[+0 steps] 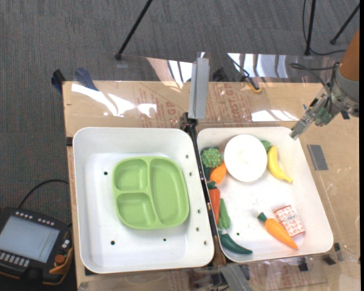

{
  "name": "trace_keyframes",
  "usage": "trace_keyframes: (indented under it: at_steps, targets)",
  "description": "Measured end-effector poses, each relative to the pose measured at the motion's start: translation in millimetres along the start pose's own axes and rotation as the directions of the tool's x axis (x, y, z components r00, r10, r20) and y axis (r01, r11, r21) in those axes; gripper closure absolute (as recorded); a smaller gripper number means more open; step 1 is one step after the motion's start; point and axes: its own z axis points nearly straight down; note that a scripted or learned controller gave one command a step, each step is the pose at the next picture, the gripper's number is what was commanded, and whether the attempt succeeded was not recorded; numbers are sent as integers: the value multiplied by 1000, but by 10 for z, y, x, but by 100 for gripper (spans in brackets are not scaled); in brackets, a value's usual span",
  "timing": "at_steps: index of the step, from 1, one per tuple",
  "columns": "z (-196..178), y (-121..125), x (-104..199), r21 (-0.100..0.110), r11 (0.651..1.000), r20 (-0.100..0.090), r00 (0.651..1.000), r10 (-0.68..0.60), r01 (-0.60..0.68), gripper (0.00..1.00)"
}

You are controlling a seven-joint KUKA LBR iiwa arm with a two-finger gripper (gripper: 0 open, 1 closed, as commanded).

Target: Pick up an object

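The right bin (312, 187) holds a white round plate (246, 157), a yellow banana (278, 165), a broccoli (210, 157), an orange piece (218, 173), a thin carrot (214, 199), two dark green vegetables (223, 214) (235, 244), a larger carrot (279, 232) and a small red box (289, 219). My gripper (298, 130) hangs above the bin's far right corner, slanting down to the left. It is apart from every object, and nothing shows in it.
The left bin (91, 223) carries a green divided plate (150, 193). A grey upright post (199, 90) stands behind the gap between the bins. A teach pendant (27, 241) lies on the floor at the lower left. Tripod legs cross the floor behind the bench.
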Motion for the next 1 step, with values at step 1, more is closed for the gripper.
trace_keyframes:
  at_steps: [1]
  targets:
    - [-98,531,725,-6,998,1,998,-60,60,100]
